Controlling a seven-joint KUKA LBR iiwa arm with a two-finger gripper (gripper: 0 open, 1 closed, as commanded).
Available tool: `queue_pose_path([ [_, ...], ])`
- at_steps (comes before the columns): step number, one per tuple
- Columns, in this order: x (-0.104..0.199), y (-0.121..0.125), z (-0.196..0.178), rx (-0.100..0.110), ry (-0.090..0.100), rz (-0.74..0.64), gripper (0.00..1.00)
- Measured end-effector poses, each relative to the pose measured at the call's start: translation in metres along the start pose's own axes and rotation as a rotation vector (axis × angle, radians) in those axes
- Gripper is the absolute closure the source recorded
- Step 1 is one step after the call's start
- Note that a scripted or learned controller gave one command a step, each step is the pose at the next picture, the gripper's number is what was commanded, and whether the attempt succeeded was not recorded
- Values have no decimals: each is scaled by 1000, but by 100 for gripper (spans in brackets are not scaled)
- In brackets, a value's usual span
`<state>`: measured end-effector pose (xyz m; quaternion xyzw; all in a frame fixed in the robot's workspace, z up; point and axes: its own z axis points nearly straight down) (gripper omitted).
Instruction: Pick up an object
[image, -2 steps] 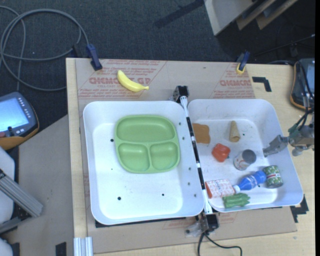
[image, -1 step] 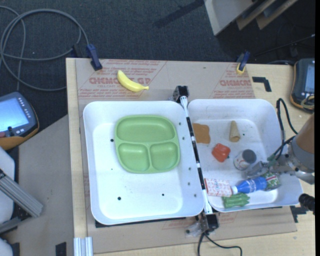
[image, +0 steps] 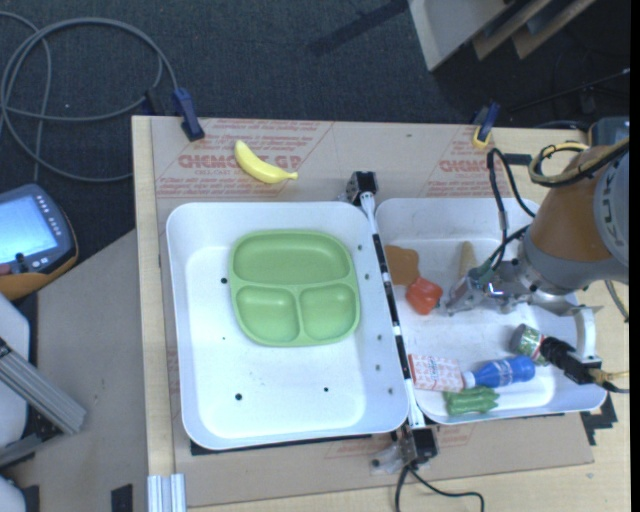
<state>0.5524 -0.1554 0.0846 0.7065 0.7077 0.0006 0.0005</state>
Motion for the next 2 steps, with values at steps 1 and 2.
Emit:
queue_pose_path([
  [1, -51, -50, 0, 3, 0, 3, 0],
  [2, -46, -74, 0, 3, 1, 2, 0],
])
